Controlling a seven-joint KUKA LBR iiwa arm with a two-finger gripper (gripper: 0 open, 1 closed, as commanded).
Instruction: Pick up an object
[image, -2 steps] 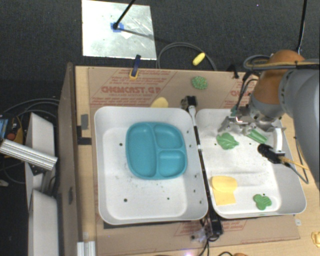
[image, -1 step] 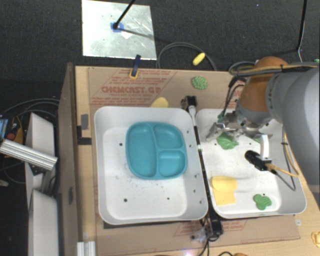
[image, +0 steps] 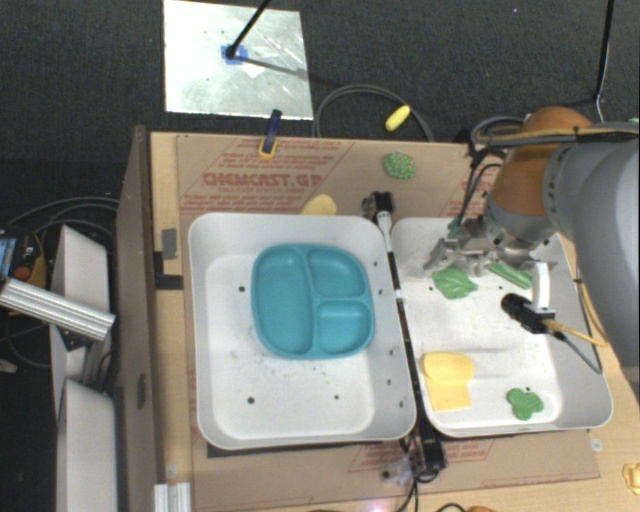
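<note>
Grey and metallic, the gripper (image: 465, 258) is seen low over the far half of the right bin (image: 500, 350), close to that bin's left wall; whether it is open or closed cannot be told from this slanted view, and nothing can be confirmed as held. A green piece (image: 455, 283) is found directly at the gripper's near side, touching it or just beside it, and is taken as the likeliest target. It is judged to be light, probably a moulded toy of plastic or rubber, with a flat, irregular outline, so some give and a smooth, slightly slippery skin are to be expected. A hold across its narrower width, near its middle, is advised, since a pinch at a thin edge could let it tip or slide out. A yellow block (image: 448, 378) is placed near the bin's near left corner, and a small green object (image: 524, 402) is set towards the near right corner, both well apart from the gripper. A blue divided plate (image: 312, 300) is laid in the middle of the left bin (image: 225, 300).
</note>
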